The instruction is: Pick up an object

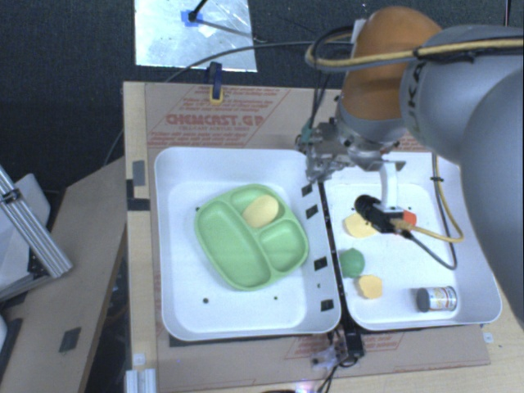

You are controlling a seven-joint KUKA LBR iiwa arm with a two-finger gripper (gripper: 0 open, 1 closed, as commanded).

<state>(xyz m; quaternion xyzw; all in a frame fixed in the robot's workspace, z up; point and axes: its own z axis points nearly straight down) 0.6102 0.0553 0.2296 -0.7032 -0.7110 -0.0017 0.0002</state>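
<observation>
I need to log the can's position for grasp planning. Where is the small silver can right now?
The small silver metal can lies on its side in the right white bin, near its front right corner, right of the yellow block and the green ball.

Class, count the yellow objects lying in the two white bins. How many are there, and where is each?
3. A pale yellow lump in the green divided tray, left bin; a flat yellow piece and a small yellow block in the right bin. The arm may hide more.

Dark carpet floor point(57, 64) surrounds the cardboard-topped bench point(229, 113).
</observation>
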